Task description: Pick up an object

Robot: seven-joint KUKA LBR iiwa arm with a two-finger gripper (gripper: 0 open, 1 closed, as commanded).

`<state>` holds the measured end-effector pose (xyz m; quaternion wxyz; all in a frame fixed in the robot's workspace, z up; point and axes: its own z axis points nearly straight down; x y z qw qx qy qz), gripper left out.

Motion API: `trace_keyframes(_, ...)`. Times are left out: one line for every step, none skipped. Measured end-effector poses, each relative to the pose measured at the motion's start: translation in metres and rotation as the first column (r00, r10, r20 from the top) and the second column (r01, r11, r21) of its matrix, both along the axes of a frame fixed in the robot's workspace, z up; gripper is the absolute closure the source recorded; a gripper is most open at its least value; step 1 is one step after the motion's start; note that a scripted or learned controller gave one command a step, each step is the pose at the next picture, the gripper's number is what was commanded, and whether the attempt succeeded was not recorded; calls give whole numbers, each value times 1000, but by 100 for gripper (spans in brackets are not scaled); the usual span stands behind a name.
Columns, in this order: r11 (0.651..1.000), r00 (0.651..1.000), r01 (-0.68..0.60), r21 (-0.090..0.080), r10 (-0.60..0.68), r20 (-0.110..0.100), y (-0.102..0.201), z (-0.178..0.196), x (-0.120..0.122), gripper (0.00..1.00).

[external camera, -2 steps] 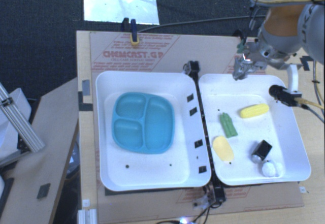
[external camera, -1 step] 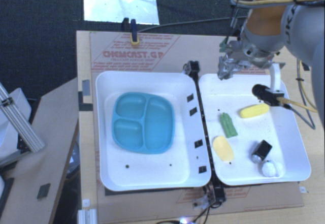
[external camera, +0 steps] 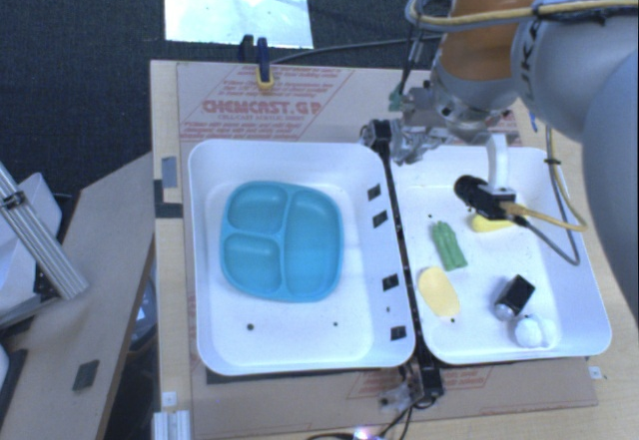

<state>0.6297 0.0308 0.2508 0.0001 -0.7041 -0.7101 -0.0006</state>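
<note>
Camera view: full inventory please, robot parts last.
bins: 2, white, side by side on the bench
divided plate: 1, light blue, left bin
green piece: 1, green, right bin centre
yellow piece: 1, pale yellow, right bin, near front
black block: 1, black, right bin, front right
white lump: 1, white, right bin, front right corner
clamp: 1, blue and yellow, behind the bins
arm: 1, grey and orange, over right bin
gripper: 1, at the divider's far end

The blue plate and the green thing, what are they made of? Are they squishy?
The blue plate in the left bin looks like hard plastic: one even colour, smooth, with moulded dividers and rounded edges. The green thing in the right bin looks like a ridged toy vegetable, probably plastic or rubber. The picture can't show whether it is squishy.
</note>
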Motion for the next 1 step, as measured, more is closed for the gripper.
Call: trace_keyframes(1000, 1000, -2, 2, 2, 1, 63, -8, -2, 100)
